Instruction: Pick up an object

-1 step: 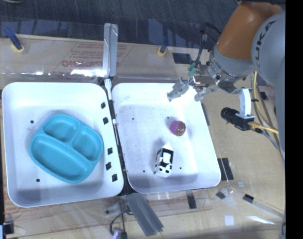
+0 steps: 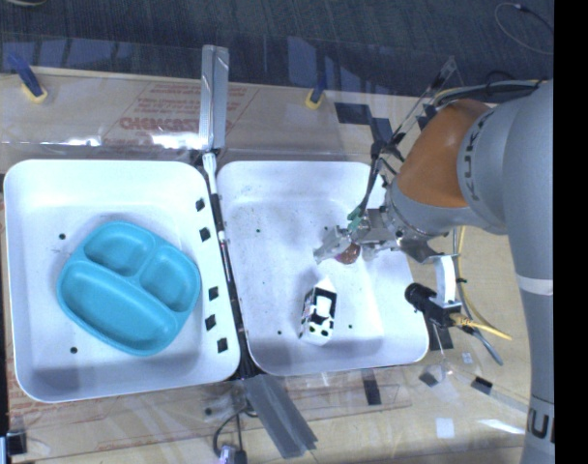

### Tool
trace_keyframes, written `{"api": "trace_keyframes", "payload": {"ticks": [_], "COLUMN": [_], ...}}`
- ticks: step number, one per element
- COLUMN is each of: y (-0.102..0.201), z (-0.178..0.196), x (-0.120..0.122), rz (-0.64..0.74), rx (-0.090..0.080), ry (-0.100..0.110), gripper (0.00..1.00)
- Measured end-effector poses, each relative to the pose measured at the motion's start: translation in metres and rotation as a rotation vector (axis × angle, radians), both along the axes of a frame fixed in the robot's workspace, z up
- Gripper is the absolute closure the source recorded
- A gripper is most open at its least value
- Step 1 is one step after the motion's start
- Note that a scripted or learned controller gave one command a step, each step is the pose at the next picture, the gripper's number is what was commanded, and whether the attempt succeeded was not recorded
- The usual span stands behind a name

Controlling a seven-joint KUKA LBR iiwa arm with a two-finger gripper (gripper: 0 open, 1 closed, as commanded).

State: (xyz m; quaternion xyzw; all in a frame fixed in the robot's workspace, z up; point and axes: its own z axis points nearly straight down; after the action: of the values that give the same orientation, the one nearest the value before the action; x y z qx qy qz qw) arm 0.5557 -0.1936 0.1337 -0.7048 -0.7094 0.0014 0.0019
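Observation:
My gripper point(image 2: 340, 246) hangs low over the middle of the right bin point(image 2: 275, 346), reached in from the right under the orange-banded wrist. A small reddish-brown round thing point(image 2: 349, 254) sits right at the gripper's tip; whether it is held is unclear. A black-and-white patterned object point(image 2: 319, 314) lies on the bin floor below and slightly left of the gripper, apart from it.
The left bin point(image 2: 33, 356) holds a blue divided plate point(image 2: 130, 285) near its middle. A ridge with black clips point(image 2: 217, 259) separates the two bins. The arm's grey body point(image 2: 497, 162) looms over the right bin's right wall.

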Motion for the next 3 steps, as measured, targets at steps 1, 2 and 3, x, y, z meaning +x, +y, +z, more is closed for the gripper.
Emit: {"api": "trace_keyframes", "payload": {"ticks": [1, 2, 3], "y": [-0.015, -0.013, -0.013], "z": [-0.042, -0.031, -0.031], "x": [0.048, 0.049, 0.049], "rz": [0.005, 0.010, 0.010], "rx": [-0.001, -0.001, -0.001], "ry": [-0.002, -0.003, -0.003], "gripper": [0.00, 1.00, 0.00]}}
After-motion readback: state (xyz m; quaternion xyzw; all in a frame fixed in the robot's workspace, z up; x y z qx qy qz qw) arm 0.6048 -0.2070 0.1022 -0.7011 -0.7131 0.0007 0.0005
